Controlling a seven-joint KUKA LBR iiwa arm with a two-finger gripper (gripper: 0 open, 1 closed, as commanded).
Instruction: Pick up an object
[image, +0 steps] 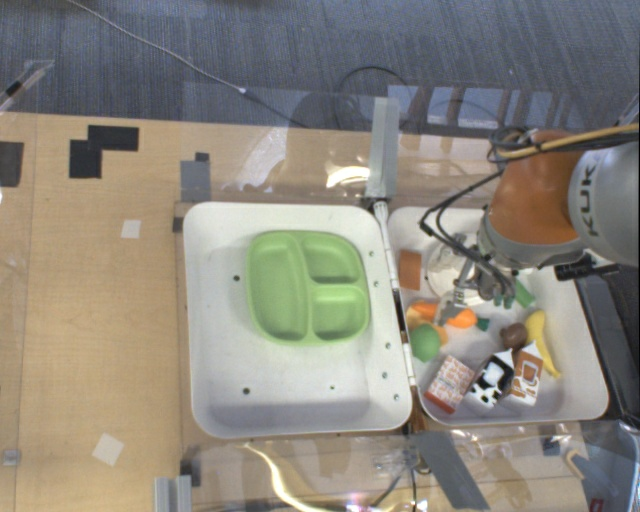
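Note:
My gripper (478, 292) hangs low over the upper middle of the right bin (590, 395), below the orange band of the arm (535, 200). Its fingers stand apart, and I see nothing held between them. Just below its tips lies an orange carrot (457, 319) beside a small green piece (483, 323). A green lime (425, 343) sits lower left of the carrot. An orange-brown block (410, 268) lies to the gripper's left, near the bin's wall. The arm hides part of the bin's upper area.
The right bin also holds a yellow banana (541, 340), a brown ball (513, 333), a black-and-white cow figure (490, 382), a red-and-white box (450, 384) and a brown carton (528, 380). A green divided plate (305, 287) lies in the left bin (215, 400).

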